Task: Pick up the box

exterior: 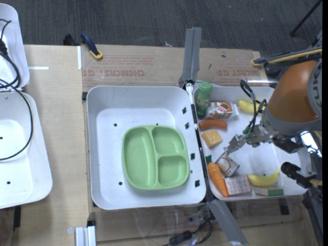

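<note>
you see the box, a small white carton with a red-orange printed face, lying flat at about 11 o'clock in the right bin, just beside the green bottle and above the sausage. the gripper hangs near the bin's centre, its thin fingers slightly spread with nothing between them, at 5 o'clock from the box and well apart from it.

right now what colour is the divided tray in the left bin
Light green, plain with no pattern; the divided tray shows clearly in the camera view.
</note>
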`<state>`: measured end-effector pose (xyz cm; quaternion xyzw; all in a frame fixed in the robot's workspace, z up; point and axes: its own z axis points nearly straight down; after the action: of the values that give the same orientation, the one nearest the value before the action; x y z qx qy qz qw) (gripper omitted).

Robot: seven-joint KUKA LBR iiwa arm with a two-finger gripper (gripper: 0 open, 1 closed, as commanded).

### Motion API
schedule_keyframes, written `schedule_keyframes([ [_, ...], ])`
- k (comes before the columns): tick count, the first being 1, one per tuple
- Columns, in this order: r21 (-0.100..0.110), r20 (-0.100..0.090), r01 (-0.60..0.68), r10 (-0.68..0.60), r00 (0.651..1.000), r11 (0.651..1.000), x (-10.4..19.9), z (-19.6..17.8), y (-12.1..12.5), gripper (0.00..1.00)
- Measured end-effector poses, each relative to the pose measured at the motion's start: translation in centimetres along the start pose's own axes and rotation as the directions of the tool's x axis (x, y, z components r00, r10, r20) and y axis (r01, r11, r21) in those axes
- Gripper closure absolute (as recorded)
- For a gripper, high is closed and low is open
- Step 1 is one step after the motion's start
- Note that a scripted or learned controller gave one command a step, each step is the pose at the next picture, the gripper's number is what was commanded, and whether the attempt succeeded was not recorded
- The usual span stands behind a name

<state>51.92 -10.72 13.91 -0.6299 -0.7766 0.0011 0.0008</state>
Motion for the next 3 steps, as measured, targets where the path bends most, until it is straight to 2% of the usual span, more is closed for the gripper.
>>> schedule_keyframes([
  [1,-0.001,0.001,-0.209,0.209,0.978,0.978,3.5,-5.2,5.6,0.00],
  [2,0.002,0.000,-0.286,0.286,0.958,0.958,-0.1,2.4,-0.9,0.00],
  [3,-0.001,0.001,-0.371,0.371,0.929,0.929,-1.4,4.8,7.6,0.00],
])
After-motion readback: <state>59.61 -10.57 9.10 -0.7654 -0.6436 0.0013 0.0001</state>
